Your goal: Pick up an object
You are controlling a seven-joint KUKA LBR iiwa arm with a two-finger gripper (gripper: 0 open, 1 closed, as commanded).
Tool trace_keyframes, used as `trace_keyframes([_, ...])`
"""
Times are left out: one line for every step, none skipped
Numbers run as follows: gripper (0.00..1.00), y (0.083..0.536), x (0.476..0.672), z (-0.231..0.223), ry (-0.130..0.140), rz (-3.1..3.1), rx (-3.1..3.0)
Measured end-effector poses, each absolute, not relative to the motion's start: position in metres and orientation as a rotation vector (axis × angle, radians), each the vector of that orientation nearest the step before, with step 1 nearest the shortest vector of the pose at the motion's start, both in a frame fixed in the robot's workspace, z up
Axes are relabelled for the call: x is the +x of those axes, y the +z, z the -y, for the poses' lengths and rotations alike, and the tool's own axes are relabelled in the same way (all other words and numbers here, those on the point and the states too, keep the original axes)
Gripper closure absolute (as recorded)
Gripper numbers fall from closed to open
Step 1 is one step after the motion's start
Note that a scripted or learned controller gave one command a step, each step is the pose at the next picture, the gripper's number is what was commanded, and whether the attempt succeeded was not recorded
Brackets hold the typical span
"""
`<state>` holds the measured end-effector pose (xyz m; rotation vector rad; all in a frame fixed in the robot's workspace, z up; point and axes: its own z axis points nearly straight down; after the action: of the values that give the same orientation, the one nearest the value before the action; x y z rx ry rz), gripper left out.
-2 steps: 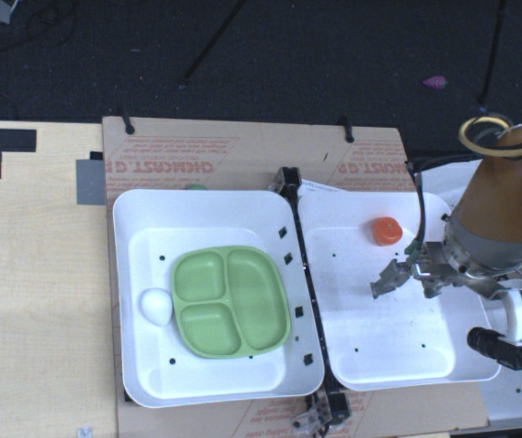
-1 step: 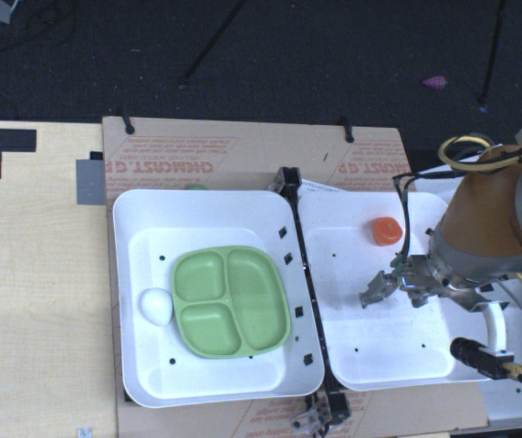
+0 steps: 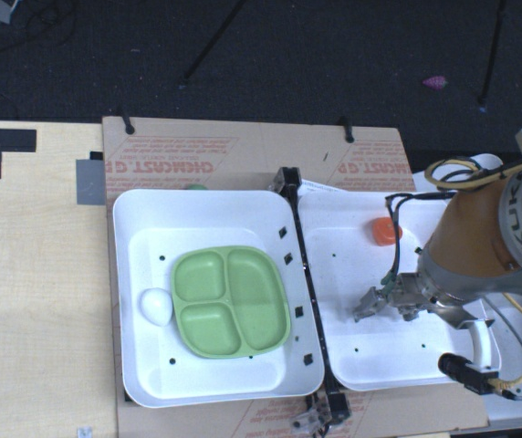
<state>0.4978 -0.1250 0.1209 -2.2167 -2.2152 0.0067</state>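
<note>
Nearest the camera, to the right of the green plate (image 3: 230,301) and past the black rail (image 3: 297,272) that runs between the two bins, the gripper (image 3: 370,305) is seen low over the floor of the right bin (image 3: 352,245). It is carried by the grey arm (image 3: 471,245) with its orange band. Whether the jaws are open or closed cannot be told, since they are small and blurred. The plate itself, divided into four compartments, is laid flat in the middle of the left bin (image 3: 151,245). A white egg-shaped thing (image 3: 157,306) is set just beside the plate's left rim, on the bin floor. Farther back and to the right of the plate, an orange object (image 3: 385,232) is found in the right bin, close to its far wall and apart from the gripper. Beyond the plate, a cardboard sheet (image 3: 243,158) with red print is spread under both bins. To the left of the plate, the pale wooden tabletop (image 3: 33,272) is seen. Farthest of all, behind the plate and well to its right, a small purple thing (image 3: 435,82) is seen on dark ground.
</note>
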Motion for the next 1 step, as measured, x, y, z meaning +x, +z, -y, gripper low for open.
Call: trace_keyframes([1.00, 0.1331, 0.4986, 0.1263, 0.004, 2.210, -2.224])
